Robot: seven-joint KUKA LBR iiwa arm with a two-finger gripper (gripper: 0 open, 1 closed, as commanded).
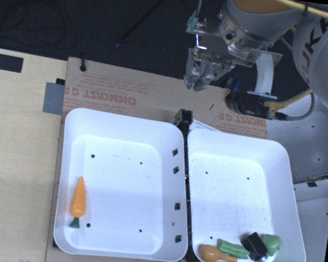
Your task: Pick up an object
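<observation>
The arm (pixel 326 42) hangs high above the back edge of the two bins, its gripper (pixel 198 77) well short of anything to grasp and carrying nothing; whether the tips are spread or pressed together I cannot tell, since they blur into one grey mass against the dark background.

Taking the divider (pixel 182 179) between the bins as the landmark: the left bin (pixel 72 144) lies to its left, the right bin (pixel 292 197) to its right. The easiest target is probably the carrot (pixel 79 198), alone near the left bin's front-left corner, far from the divider, with bare floor along both long sides. A good pick would descend straight over its thick orange middle, closing across the narrow width, clear of the bin wall.

The cluster in the right bin's front-right corner is harder: a green piece (pixel 270 242), a black block (pixel 254 246), a green pod (pixel 232 248) and an orange piece (pixel 216 255) lie touching or overlapping, pressed near the wall, so a clean closing line looks unlikely.

The black block covers part of the green piece, and the carrot's small dark green tip is hard to read.
</observation>
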